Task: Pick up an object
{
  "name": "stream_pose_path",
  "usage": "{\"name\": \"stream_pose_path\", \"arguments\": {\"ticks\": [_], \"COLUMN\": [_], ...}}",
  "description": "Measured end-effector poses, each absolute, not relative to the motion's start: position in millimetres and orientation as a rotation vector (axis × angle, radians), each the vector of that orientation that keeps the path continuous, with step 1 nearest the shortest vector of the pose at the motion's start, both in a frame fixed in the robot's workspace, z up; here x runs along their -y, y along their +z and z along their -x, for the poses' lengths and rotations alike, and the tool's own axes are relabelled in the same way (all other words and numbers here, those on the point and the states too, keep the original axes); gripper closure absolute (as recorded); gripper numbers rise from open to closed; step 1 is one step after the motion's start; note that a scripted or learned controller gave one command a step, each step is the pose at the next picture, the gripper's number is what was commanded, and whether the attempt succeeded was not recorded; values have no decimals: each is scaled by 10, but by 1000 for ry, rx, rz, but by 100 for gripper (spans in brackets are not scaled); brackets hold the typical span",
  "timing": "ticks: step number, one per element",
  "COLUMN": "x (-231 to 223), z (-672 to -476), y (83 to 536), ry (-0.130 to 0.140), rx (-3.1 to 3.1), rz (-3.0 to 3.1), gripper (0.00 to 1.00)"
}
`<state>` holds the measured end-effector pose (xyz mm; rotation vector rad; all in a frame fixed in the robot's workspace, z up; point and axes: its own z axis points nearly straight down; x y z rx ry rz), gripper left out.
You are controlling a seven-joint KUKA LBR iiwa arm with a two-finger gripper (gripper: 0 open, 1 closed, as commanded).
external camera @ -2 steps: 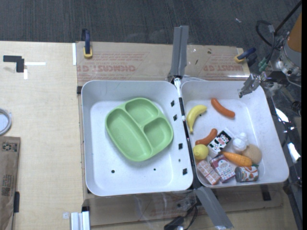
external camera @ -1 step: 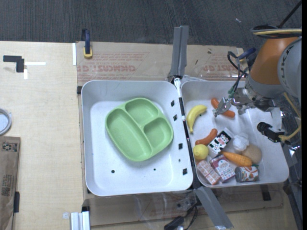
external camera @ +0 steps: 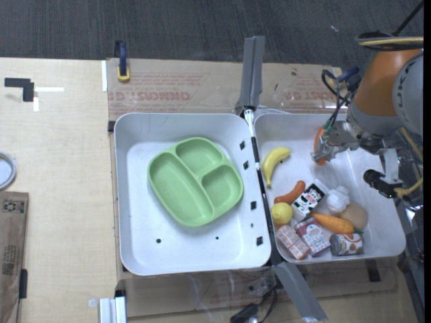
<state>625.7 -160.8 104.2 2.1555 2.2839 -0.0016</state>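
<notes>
Claw (external camera: 323, 152) hovering over the right bin's (external camera: 397, 244) upper part, fingers too blurred to tell apart or together | banana (external camera: 275, 161) lying just to its left, long axis curving downward | other food clustering below-left.

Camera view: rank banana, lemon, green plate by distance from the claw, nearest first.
From the claw, over the right bin's upper part:
1. Banana, right bin, just left of the claw.
2. Lemon, right bin, lower left, by the divider.
3. Green plate, middle of the left bin.
</notes>
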Motion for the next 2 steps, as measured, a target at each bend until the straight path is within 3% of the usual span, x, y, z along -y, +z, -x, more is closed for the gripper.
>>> {"name": "stream_pose_path", "arguments": {"ticks": [1,2], "x": [1832,1508], "z": [-6608,-6593], "y": [972,2338], "ry": [3,-2], "rx": [-1931,-1899], "rz": [-2471,-2501], "gripper": [100,100]}}
